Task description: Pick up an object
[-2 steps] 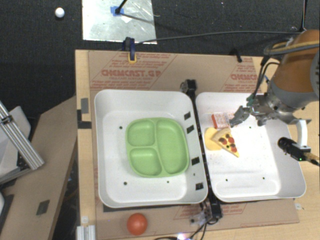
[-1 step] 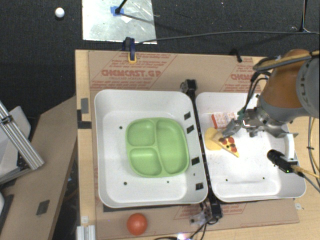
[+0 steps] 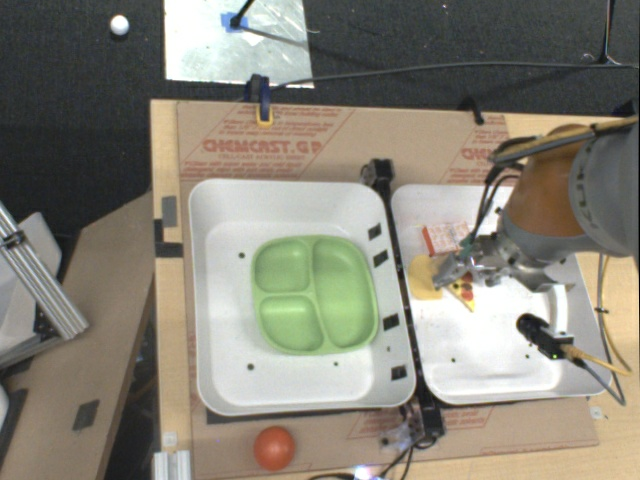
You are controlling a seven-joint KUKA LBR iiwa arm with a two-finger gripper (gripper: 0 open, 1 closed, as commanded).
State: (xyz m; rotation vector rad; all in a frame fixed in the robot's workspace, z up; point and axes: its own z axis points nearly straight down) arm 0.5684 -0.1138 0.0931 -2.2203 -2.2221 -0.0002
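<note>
Two shallow white bins are seen side by side on the bench (image 3: 330, 133), which is covered by a printed cardboard sheet. The left bin (image 3: 215, 268) carries a green divided tray (image 3: 314, 295), laid flat near its middle, probably as a place where picked things could be set down. The right bin (image 3: 480, 363) carries the loose things: a small red and white packet (image 3: 443, 236) near its far edge, a yellow piece (image 3: 425, 278) close to the wall shared with the left bin, and a small yellow and red item (image 3: 464, 291) just beside it. The arm (image 3: 565, 203) is reached in from the right and bent down over this cluster, so the gripper (image 3: 470, 268) is placed low among the objects, apparently for a grasp at the yellow piece or the item next to it. Whether the fingers are wide or narrow cannot be told, since they are blurred and partly hidden by the wrist, and nothing can be seen clearly clamped between them. The pick is therefore judged as not yet confirmed. An orange ball (image 3: 274, 447) is lying on the bench in front of the left bin, outside both bins, and a black fitting (image 3: 540, 336) is seen toward the right bin's near corner.
</note>
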